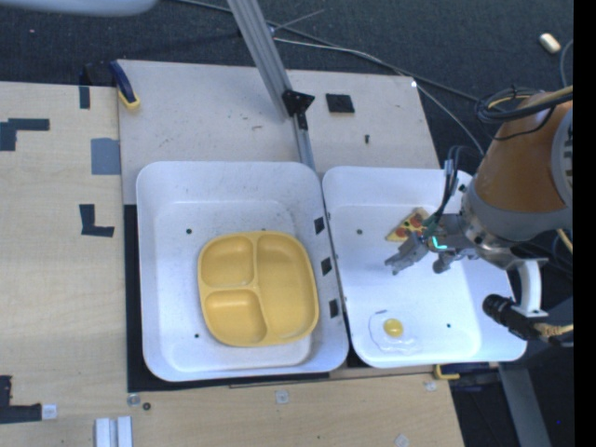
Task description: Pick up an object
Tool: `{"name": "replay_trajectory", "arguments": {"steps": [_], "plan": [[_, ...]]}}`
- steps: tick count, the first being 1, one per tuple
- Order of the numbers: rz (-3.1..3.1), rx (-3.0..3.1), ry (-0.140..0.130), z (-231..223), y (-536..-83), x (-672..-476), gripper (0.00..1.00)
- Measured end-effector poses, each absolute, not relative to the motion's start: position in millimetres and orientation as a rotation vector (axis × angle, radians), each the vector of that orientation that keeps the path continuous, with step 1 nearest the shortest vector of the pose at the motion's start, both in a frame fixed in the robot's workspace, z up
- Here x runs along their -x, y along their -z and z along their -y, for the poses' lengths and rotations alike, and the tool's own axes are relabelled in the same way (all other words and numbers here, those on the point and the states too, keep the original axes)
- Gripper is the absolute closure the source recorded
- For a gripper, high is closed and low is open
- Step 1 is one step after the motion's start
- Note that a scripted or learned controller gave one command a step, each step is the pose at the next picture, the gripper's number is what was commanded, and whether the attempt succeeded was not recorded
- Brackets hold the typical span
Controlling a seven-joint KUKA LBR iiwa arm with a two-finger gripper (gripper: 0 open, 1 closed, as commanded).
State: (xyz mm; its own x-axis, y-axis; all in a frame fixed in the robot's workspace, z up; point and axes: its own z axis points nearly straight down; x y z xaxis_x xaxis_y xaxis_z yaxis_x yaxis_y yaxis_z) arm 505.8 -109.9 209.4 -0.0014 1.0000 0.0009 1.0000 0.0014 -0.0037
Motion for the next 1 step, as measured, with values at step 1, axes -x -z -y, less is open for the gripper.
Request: {"name": "replay_trajectory", "arguments": {"steps": [1], "plan": [[2.221, 2.218, -0.002, 110.0, -209.7, -506.1, 0.0]]}}
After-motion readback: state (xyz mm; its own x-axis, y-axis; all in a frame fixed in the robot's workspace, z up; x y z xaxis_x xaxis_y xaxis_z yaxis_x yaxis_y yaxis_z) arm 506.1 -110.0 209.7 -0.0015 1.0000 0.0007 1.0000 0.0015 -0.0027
